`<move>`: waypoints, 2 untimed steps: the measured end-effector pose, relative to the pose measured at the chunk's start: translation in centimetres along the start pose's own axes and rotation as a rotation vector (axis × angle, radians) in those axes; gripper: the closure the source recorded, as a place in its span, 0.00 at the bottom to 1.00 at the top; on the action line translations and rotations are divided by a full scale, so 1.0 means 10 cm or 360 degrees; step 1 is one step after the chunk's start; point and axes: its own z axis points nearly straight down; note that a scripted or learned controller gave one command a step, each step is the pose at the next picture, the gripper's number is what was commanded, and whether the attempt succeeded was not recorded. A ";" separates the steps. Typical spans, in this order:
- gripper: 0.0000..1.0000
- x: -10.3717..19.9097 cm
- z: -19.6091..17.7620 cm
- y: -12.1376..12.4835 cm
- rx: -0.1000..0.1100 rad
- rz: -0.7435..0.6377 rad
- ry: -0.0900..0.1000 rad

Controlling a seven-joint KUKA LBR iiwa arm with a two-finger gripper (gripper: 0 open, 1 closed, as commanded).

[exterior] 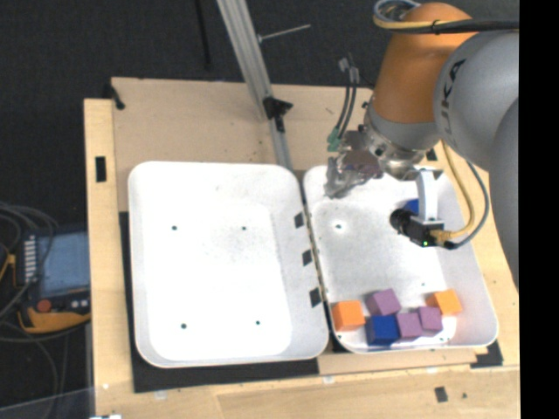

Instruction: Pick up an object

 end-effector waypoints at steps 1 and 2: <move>1.00 0.60 0.08 0.15 0.0000 0.0000 0.0000; 1.00 1.07 0.12 0.39 0.0000 0.0002 0.0000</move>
